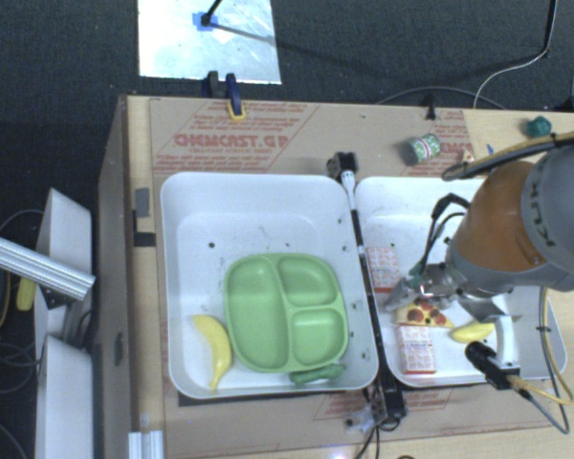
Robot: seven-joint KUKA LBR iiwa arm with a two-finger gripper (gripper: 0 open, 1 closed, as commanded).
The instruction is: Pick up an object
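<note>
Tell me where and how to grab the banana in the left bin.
Grip the banana across its thicker middle, coming straight down from above. It lies flat on the floor of the left bin, curved, between the bin's left wall and the green divided plate. Set the fingers across its width, toward the wall and the plate; both sides look tight.

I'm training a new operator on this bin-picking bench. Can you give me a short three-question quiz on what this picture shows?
1. True or false: the green divided plate lies in the left bin.
2. Which fruit lies beside that plate, at its lower left? A) banana B) apple C) orange
3. Fill in: the arm reaches over the ____ bin.

Key: 1 true. 2 A, the banana. 3 right; the right bin also holds a small red and white box.
</note>
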